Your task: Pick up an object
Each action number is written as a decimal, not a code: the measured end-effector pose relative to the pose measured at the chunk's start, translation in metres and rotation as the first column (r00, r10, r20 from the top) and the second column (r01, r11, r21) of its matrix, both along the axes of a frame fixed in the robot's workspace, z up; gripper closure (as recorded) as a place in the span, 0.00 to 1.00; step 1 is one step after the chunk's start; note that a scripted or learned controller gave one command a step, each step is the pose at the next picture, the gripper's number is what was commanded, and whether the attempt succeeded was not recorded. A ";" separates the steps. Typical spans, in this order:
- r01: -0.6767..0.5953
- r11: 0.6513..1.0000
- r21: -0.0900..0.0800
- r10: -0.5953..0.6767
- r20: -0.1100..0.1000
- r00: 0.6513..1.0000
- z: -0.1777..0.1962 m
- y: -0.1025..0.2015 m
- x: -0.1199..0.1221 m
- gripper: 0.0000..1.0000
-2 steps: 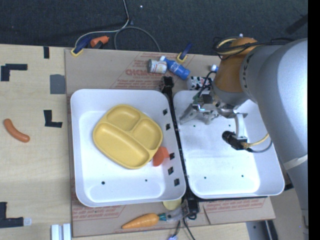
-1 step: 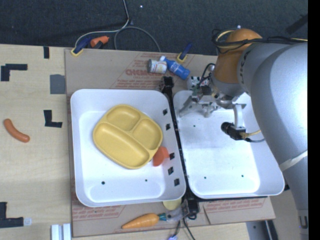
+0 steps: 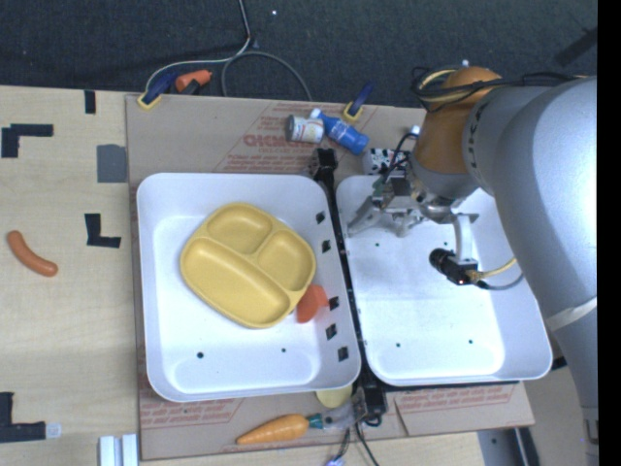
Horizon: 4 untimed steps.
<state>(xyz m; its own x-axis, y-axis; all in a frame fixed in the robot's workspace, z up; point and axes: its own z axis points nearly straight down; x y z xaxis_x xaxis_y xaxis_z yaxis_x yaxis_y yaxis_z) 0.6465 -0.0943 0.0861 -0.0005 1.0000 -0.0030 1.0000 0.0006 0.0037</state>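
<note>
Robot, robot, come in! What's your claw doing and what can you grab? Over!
Gripper low in right bin, nothing seen in it. Yellow plate and orange piece sit in left bin. Divider between bins in the way.

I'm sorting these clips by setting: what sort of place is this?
Most likely a robotics lab bench for pick-up trials. A grey arm with its pincer reaches over two white bins, toy food such as a plastic carrot lies about, and black tape marks dot the bench.
</note>
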 end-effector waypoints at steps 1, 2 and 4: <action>-0.002 1.000 0.003 0.002 -0.002 1.000 -0.001 -0.010 0.023 0.00; -0.003 1.000 0.002 0.003 -0.001 1.000 0.010 -0.009 0.023 1.00; 0.000 1.000 -0.001 0.000 0.001 1.000 0.000 0.000 -0.004 0.00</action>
